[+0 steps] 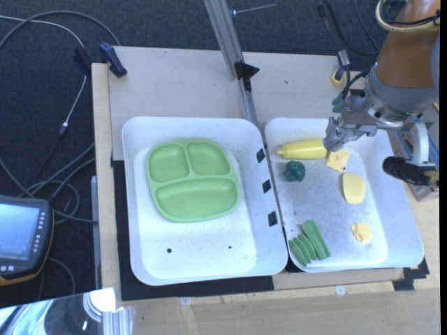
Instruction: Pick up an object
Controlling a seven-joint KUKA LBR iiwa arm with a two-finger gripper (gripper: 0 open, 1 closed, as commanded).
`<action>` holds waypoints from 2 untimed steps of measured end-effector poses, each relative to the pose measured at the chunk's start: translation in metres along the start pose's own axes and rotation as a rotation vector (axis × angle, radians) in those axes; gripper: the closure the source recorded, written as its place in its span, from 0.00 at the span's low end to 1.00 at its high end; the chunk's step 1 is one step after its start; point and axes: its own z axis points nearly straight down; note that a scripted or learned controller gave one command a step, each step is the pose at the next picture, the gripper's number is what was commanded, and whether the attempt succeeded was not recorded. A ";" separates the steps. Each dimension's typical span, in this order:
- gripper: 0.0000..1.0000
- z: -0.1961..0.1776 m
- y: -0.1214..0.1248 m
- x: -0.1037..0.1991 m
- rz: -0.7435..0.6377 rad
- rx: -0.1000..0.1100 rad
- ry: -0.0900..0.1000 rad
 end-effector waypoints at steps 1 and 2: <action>1.00 0.017 0.022 0.050 -0.004 0.005 0.002; 1.00 0.022 0.044 0.091 -0.004 0.005 0.002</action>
